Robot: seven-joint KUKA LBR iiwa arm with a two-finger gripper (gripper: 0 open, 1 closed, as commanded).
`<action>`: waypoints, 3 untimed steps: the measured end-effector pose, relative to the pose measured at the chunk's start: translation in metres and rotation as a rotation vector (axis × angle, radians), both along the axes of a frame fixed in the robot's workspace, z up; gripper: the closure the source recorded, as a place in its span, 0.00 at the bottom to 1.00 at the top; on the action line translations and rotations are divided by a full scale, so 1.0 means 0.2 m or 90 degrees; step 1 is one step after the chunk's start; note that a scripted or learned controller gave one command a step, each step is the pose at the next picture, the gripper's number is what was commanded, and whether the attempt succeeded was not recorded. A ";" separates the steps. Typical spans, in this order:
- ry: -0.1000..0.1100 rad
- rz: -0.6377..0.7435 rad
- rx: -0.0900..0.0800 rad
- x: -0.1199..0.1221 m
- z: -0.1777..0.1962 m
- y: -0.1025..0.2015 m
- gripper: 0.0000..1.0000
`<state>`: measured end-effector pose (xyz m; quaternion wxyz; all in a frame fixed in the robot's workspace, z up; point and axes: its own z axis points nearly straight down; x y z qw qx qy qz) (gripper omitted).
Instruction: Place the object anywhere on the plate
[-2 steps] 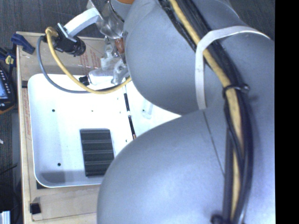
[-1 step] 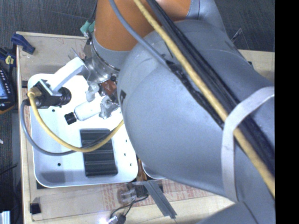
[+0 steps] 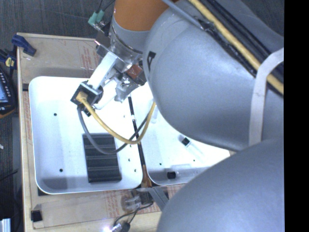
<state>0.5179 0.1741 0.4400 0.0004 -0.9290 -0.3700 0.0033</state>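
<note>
Dark ribbed flat thing (image 3: 102,158) lies in left bin (image 3: 43,129), near bin's front edge. Looks like plate: black, rectangle, grooves running along it. Nothing sits on plate. Pincer (image 3: 124,87) hangs over back part of same bin, near its back-right corner, well apart from plate. Small reddish-brown bit (image 3: 135,72) beside pincer, maybe object; cannot tell if held. Fingers too blurred: open or closed, cannot tell. Job looks not done: placing on plate left.

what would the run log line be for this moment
arm: over both bins | gripper: above left bin | dark ribbed block: flat in left bin, near front | small dark item: right bin
</note>
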 end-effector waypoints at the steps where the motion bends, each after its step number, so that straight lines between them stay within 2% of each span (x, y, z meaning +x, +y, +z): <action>1: 0.002 0.023 0.000 -0.20 -0.84 0.08 1.00; 2: 0.000 0.287 0.003 -0.21 -0.53 0.23 1.00; 3: -0.003 0.382 0.004 -0.21 0.01 -0.09 1.00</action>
